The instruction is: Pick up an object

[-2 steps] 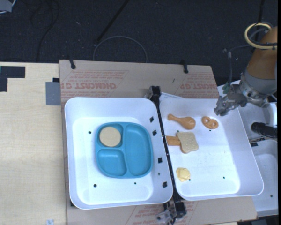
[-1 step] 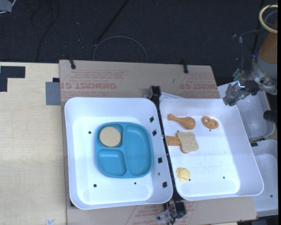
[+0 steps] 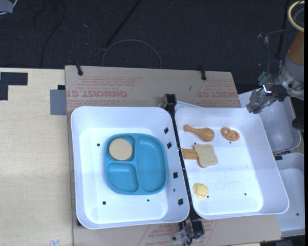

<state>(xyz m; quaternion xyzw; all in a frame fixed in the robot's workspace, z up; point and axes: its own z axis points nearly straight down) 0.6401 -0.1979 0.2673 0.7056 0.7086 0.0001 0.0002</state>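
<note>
grey arm with gripper [image 3: 257, 102] at the right bin's [image 3: 256, 188] upper right corner, finger state impossible to tell, inside the bin a drumstick [image 3: 200, 132], pretzel [image 3: 229, 134], toast slice [image 3: 206, 155], yellow piece [image 3: 200, 190], left bin [image 3: 87, 137] holding blue divided tray [image 3: 149, 168] with round cookie [image 3: 120, 149]

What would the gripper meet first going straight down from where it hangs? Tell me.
Likely the right bin's upper right rim or the bench beside it. The gripper hangs at that corner, well clear of the pretzel and drumstick. Depth is unclear from this slant.
</note>
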